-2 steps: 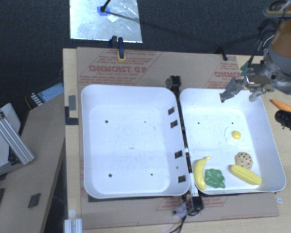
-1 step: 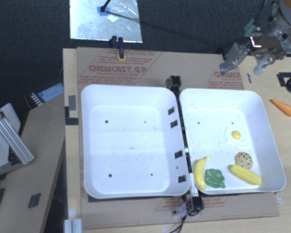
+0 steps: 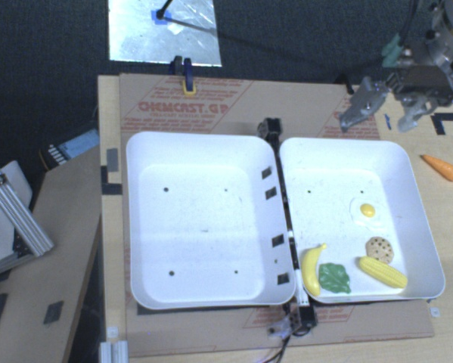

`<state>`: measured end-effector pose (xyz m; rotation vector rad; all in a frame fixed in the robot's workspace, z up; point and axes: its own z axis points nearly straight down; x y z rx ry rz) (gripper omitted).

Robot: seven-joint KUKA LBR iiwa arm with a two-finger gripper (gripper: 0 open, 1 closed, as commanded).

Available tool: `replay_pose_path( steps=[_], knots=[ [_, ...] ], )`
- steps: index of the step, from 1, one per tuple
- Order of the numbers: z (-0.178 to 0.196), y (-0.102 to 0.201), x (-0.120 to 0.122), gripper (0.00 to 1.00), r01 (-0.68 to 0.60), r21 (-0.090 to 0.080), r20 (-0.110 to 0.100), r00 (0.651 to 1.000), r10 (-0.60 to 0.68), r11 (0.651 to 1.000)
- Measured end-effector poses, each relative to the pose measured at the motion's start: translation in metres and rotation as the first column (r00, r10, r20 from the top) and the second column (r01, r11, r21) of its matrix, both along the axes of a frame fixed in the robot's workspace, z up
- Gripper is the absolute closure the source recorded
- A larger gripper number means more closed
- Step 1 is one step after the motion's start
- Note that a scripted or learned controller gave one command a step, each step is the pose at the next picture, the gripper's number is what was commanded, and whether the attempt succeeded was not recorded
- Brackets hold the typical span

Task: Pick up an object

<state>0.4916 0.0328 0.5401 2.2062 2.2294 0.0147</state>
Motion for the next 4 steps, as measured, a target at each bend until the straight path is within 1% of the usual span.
replay_pose_path(
  steps=[1, 2, 3, 4],
  knots=[
    [0.007, -0.003, 0.003, 1.00, 0.001, -0.002, -0.003, 1.000, -0.001, 1.000],
    [-0.114, 0.074, 0.069, 1.00, 0.001, -0.003, -0.016, 1.000, -0.001, 1.000],
    [-0.137, 0.105, 0.029, 1.00, 0.003, -0.003, -0.012, 1.000, -0.003, 1.000],
    [-0.205, 0.193, -0.008, 1.00, -0.003, -0.002, -0.016, 1.000, 0.003, 1.000]
  ],
)
